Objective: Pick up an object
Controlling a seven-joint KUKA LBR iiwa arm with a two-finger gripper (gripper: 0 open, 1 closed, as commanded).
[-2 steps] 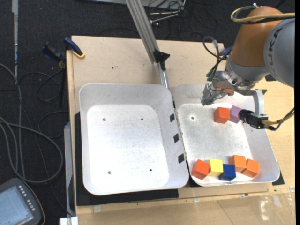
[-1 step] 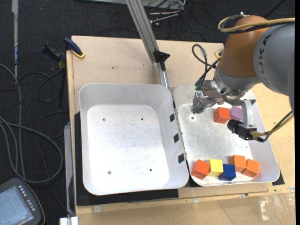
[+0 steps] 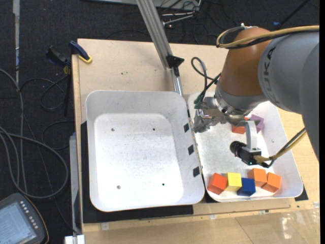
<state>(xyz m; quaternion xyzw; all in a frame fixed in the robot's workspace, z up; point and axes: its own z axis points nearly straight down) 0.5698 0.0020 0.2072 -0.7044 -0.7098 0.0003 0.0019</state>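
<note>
The jaws (image 3: 202,120) hang low over the far-left part of the right bin (image 3: 289,159), close to its left wall; whether they are apart or together cannot be told from this slant. Just right of them, partly under the arm (image 3: 264,60), lie a red block (image 3: 238,129) and a purple block (image 3: 256,121). Along the bin's near edge sit an orange block (image 3: 218,182), a yellow block (image 3: 234,180), a blue block (image 3: 248,186) and two more orange blocks (image 3: 267,179). The left bin (image 3: 134,146) lies beside it on the desk (image 3: 117,65).
</note>
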